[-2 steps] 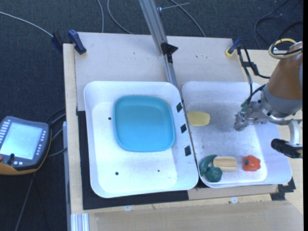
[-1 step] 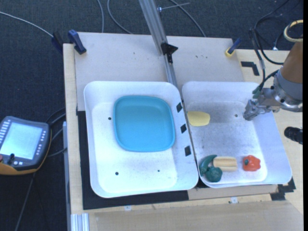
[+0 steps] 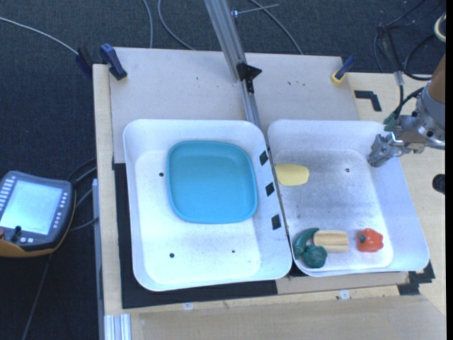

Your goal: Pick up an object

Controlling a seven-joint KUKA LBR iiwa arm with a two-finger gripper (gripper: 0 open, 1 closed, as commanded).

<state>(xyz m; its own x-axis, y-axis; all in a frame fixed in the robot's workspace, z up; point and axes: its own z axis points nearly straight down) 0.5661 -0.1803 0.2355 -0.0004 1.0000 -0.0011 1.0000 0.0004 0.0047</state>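
Descending from the right bin's point(image 3: 396, 190) 2 o'clock rim, your tool point(image 3: 382, 151), finger state unreadable, could strike plastic; objects cluster at 6 o'clock.
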